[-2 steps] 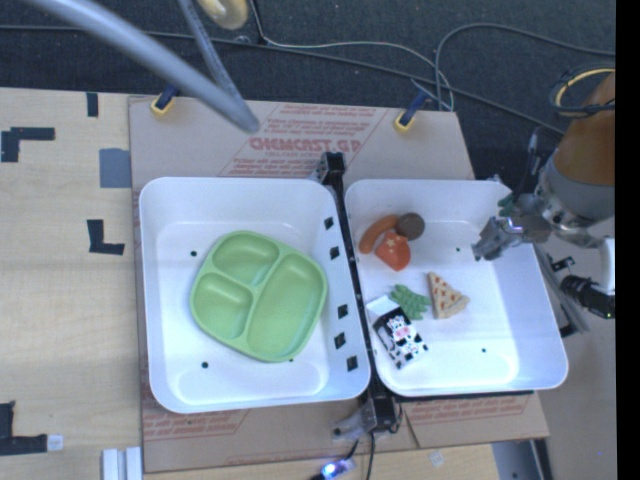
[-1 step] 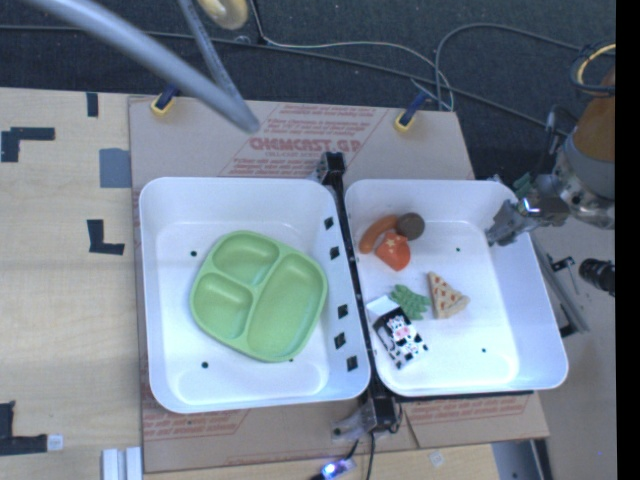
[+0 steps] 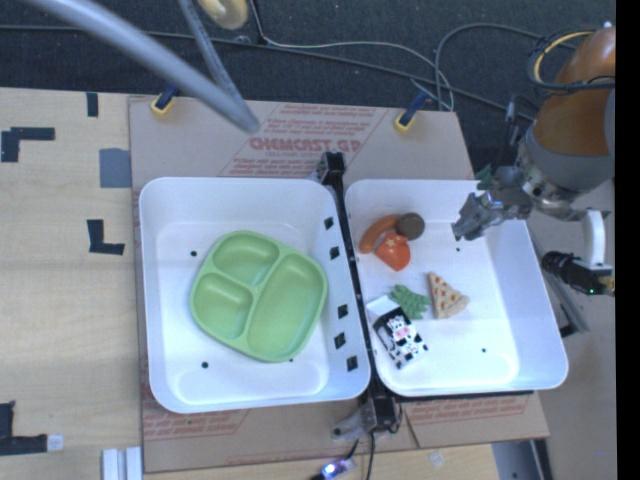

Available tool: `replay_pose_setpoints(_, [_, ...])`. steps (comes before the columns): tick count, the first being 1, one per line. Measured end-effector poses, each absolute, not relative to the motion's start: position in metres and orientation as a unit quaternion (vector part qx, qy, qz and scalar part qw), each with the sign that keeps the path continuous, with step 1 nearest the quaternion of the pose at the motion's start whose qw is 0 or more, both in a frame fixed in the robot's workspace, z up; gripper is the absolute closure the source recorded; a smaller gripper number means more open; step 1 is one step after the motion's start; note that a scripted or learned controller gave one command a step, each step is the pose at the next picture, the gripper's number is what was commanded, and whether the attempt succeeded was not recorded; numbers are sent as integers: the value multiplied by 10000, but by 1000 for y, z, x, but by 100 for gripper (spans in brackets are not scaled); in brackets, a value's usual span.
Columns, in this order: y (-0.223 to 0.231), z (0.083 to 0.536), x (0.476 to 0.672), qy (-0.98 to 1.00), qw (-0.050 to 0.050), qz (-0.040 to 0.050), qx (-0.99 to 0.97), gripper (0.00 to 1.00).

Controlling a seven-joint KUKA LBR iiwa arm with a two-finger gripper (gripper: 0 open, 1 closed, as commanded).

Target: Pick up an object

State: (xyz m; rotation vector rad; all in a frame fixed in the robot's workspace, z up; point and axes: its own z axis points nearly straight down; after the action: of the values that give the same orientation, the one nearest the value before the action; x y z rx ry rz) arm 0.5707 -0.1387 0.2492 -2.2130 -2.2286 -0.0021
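The right bin [image 3: 520, 348] holds a red and orange toy with a brown end [image 3: 390, 238], a pizza-slice toy [image 3: 446, 295], a small green piece [image 3: 409, 301] and a black-and-white cow-patterned block [image 3: 401, 338]. My gripper [image 3: 470, 223] hangs over the right bin's upper right part, to the right of the red toy and apart from it. Nothing is visible between its fingers.
The left bin [image 3: 165, 218] holds a green divided plate [image 3: 260, 295]. A black divider [image 3: 345, 268] runs between the bins. Grey bars [image 3: 130, 38] cross the upper left. Cables [image 3: 470, 48] lie behind the bins, and the arm's body [image 3: 575, 138] stands at the right.
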Motion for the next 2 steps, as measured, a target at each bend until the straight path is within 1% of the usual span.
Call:
replay_pose_setpoints(1, [-91,234,584,-7090,9,5,-7052,100])
replay_pose_setpoints(2, [-43,241,603,-7095,6,-4,-7048,100])
